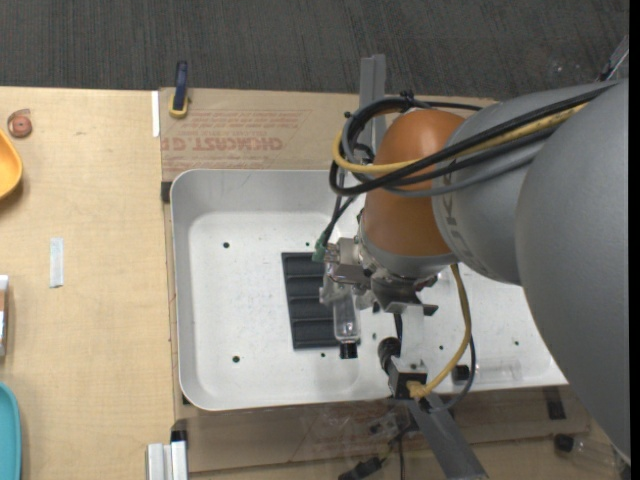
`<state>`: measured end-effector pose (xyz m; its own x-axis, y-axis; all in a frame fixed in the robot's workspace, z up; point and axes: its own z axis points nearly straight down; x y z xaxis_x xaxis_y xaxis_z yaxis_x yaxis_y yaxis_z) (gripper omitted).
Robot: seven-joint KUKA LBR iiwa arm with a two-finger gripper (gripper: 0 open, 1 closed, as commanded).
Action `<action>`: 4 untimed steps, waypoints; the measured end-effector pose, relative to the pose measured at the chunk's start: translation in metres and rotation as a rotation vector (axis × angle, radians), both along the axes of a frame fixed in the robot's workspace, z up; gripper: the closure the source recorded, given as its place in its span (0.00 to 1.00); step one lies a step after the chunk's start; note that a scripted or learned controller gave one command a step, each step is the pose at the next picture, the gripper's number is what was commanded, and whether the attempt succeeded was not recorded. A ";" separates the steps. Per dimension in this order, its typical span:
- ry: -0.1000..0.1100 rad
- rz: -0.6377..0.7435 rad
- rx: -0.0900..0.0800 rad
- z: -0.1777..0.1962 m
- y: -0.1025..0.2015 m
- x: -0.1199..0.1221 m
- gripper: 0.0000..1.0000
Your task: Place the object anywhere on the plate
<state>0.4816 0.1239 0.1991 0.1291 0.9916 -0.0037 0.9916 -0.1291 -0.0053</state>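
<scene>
A black ridged rectangular piece [308, 301] lies flat on the floor of the left white bin [200, 368], near its right side. My gripper [345, 330] hangs low over that piece's right edge, beneath the orange wrist band [415, 183]. Whether it touches the piece is hidden by the gripper body. I see nothing clearly held in it. An orange dish [6, 171] pokes in at the far left edge of the bench, well away from the bin.
The grey arm covers most of the right bin [505, 353]. On the wooden bench to the left lie a small white strip [56, 263] and a teal item [6, 433]. A cardboard sheet [240, 133] with a blue clamp [180, 86] sits behind the bins.
</scene>
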 end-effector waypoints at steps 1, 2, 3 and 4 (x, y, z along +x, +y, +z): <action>-0.001 0.351 0.001 0.056 0.032 0.008 1.00; -0.002 0.250 0.000 0.088 0.015 0.067 1.00; 0.000 0.445 0.002 0.047 0.046 0.081 1.00; 0.000 0.829 0.004 0.035 0.048 0.083 1.00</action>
